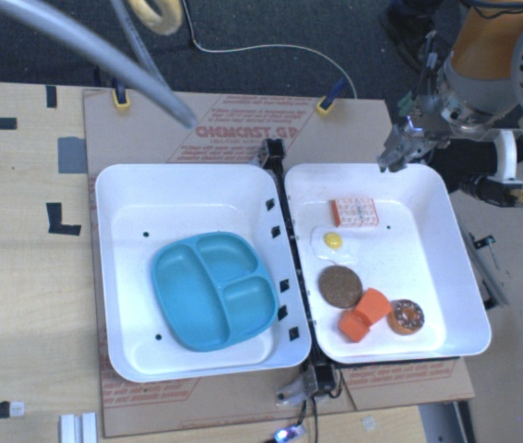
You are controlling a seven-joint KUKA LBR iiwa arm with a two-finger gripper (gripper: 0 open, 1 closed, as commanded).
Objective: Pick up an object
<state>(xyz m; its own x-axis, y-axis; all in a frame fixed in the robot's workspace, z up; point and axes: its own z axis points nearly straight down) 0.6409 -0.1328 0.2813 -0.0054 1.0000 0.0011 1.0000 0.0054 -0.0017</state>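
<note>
So the gripper [396, 160] is hanging right over the back rim of the right bin [455, 247], near its far corner on the arm's side, and honestly I can't tell from here how it's set, it's just a dark blob against the rim. Nothing is in it as far as I can see. All the pickable stuff sits lower down inside that bin: a pink waffle-looking block [354, 211] is closest, just down and left of the gripper, then a fried egg [332, 242], a brown cookie [340, 285], an orange block [363, 313] and a little donut [406, 317] bunched near the front. The pink block's long side runs across the bin. The left bin [113, 247] has a blue divided plate [213, 289], well apart. My guess is it goes for the pink block, being nearest.
</note>
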